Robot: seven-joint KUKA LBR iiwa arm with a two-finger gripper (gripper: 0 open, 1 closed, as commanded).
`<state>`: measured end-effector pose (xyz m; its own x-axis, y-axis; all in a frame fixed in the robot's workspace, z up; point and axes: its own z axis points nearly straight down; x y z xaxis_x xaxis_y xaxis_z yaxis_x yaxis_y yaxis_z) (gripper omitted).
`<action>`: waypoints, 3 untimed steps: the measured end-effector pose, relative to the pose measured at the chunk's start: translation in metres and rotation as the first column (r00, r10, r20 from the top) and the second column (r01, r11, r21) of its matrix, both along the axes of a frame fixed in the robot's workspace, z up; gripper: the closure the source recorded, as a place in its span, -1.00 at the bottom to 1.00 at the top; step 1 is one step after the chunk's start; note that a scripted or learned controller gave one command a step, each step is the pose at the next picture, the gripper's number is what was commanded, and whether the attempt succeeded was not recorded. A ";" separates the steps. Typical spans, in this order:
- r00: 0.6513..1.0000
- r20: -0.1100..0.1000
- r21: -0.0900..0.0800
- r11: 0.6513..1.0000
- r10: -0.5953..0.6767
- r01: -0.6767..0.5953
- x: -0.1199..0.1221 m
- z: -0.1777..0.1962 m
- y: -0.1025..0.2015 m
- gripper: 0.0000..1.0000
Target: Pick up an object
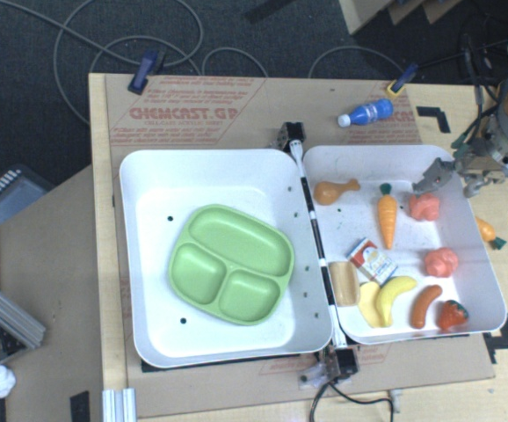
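Camera view from above, slanted, onto two white bins side by side. Grey pincer (452, 183) in from the right, poised over the far right corner of the right bin (359, 158), prongs apart with nothing between them. Just below and slightly left of the pincer: pink lump (424, 207), nearest of all and lying clear of its neighbours. Further left: upright carrot (387, 220), then drumstick (335, 190) near the far left corner of that bin. Well below the pincer, towards the near wall: second pink piece (441, 262), small carton (370, 258), tan slice (344, 281), banana (386, 295), sausage (425, 304) and red fruit (452, 315), packed close, several touching. Far to the left, in the other bin: green tray (229, 264) with three compartments. Above and left of the pincer, outside the bins on the bench: blue bottle (368, 112). Judged as the approach step: nothing grasped, nothing lifted, whole task left to do. Likely target, the pink lump. Next move, by that reading: a short shift down and left to centre over the lump, a straight descent with prongs wide, then a close around its sides, keeping clear of the bin wall to the right and the carrot to the left.
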<state>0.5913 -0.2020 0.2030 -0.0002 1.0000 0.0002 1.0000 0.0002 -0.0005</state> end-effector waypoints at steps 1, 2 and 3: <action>1.000 0.000 0.001 1.000 0.001 -0.001 0.013 -0.119 0.039 -1.00; 1.000 0.003 -0.001 1.000 0.001 -0.001 0.014 -0.108 0.038 1.00; 1.000 0.002 0.001 1.000 0.001 -0.001 -0.004 -0.047 0.104 1.00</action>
